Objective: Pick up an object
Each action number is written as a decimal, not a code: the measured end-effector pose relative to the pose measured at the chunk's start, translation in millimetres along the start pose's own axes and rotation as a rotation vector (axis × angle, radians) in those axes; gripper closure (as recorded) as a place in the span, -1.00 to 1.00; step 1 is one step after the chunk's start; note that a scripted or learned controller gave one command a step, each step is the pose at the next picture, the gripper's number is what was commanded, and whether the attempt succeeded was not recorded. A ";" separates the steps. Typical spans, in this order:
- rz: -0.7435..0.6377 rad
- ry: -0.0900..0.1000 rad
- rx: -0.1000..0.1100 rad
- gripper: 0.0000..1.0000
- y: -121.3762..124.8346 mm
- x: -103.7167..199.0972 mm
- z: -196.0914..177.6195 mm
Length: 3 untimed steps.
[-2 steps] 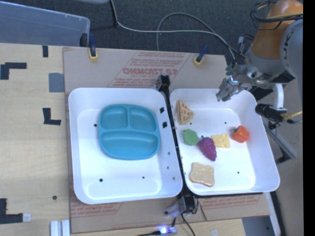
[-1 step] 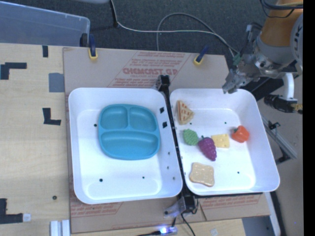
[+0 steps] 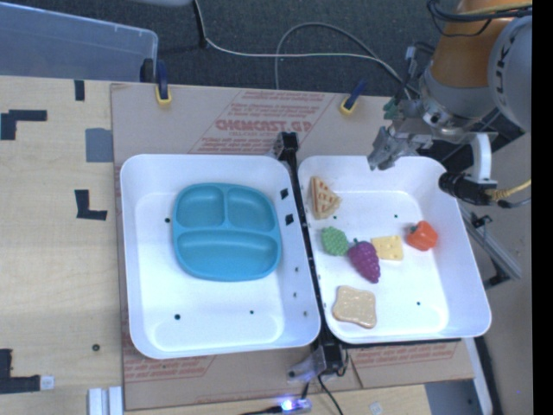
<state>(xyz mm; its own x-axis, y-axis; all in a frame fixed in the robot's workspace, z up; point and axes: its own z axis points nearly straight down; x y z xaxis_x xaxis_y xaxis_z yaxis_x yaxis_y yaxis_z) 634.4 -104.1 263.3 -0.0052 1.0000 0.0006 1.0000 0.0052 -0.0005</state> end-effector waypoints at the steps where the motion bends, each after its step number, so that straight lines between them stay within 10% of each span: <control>1: 0.000 0.000 0.002 1.00 -18.6 49.0 -3.7; 3: -0.001 0.000 0.005 1.00 -62.3 152.6 18.8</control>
<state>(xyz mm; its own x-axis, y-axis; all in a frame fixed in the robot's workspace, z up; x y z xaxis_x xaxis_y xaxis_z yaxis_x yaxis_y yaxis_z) 571.3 48.1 244.6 -0.0060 1.0000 0.0009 1.0000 0.0060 -0.0050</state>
